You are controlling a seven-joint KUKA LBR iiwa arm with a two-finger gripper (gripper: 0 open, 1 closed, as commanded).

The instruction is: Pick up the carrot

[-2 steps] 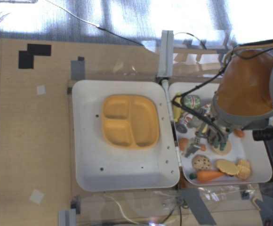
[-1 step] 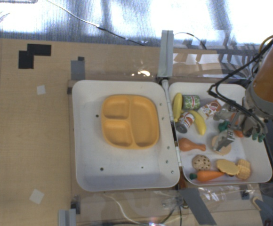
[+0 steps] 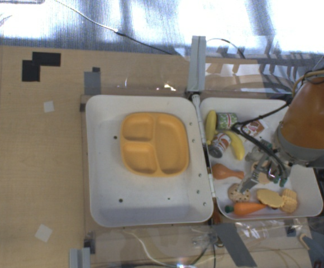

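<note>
Two white bins sit side by side on a wooden bench. The left bin holds one orange divided plate, sitting flat, roughly centred and toward the far half. The right bin holds several toy food items. The carrot lies on its side at the near edge of the right bin, pointed end to the right, leafy end to the left, close to the bin's near wall. Just left and far of it is a cookie, touching or nearly touching the carrot's top. Just right of the carrot are a flat yellow piece and a waffle-like cracker. Far of these lie a chicken drumstick, a small can, two bananas along the bin's left side, a green can and a brown-white packet. The arm comes in from the right, over the right bin. The gripper hangs above the bin, between drumstick and yellow piece, far of the carrot and apart from it. Finger state: cannot tell; detail too small and cluttered w/ cables. Nothing seen held.
</note>
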